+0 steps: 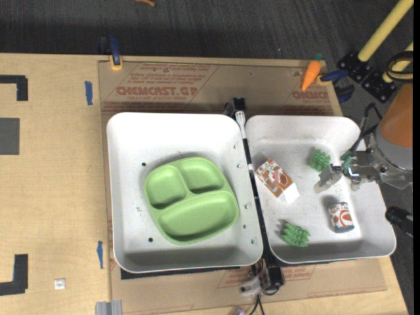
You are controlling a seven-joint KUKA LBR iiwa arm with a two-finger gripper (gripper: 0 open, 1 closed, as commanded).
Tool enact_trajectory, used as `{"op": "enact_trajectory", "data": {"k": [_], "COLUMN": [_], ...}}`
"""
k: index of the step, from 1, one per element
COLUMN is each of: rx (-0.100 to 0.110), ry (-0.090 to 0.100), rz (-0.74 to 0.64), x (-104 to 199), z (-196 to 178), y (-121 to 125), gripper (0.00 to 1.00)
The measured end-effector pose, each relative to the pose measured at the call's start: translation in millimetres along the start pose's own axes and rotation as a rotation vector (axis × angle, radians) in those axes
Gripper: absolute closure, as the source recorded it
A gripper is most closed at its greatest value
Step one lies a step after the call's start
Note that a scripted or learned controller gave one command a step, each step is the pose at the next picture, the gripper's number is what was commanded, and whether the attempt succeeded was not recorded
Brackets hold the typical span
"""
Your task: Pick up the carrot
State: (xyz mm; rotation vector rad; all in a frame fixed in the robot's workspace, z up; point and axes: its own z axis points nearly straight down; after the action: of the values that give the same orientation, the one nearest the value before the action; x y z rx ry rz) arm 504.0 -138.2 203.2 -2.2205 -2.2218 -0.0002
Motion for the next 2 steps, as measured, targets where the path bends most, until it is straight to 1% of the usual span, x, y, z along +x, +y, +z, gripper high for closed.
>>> {"op": "enact_trajectory", "data": {"k": [1,2], "rx": [0.003,-0.001], "ry": [0.001,-0.001], "rz": [0.077,0.494], "x": [94.0,67.1], "z": [19.1,-64.2], "y": [-25.0,-24.3], "gripper": [0.00,0.00]}}
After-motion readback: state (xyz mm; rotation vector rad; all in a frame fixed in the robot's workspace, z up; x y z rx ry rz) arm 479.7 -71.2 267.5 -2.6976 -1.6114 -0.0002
